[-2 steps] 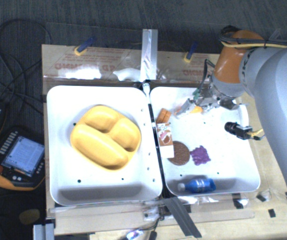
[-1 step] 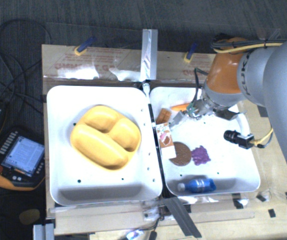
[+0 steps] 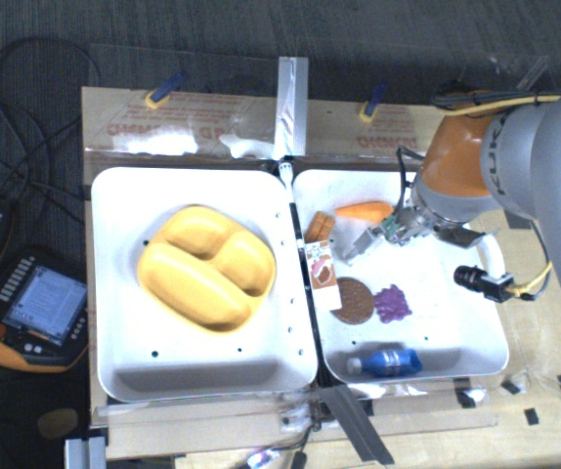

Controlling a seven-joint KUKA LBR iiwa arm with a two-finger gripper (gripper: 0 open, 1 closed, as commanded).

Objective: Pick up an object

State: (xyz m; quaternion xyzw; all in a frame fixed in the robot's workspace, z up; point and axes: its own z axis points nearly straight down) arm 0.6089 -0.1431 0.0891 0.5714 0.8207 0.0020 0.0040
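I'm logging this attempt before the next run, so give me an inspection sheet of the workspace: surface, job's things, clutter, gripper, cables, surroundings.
Surface: two white bins side by side, left bin and right bin, on a wooden bench.
Job's things: left bin has a big yellow bun-shaped object. Right bin has an orange piece, brown disc, purple lump, blue bottle, small brown block, printed packet.
Clutter: blue-yellow clips at the bench's far edge.
Gripper: gripper low in the right bin beside the orange piece; finger state unclear.
Cables: black cables on the floor, left.
Surroundings: handheld controller on the dark carpet.
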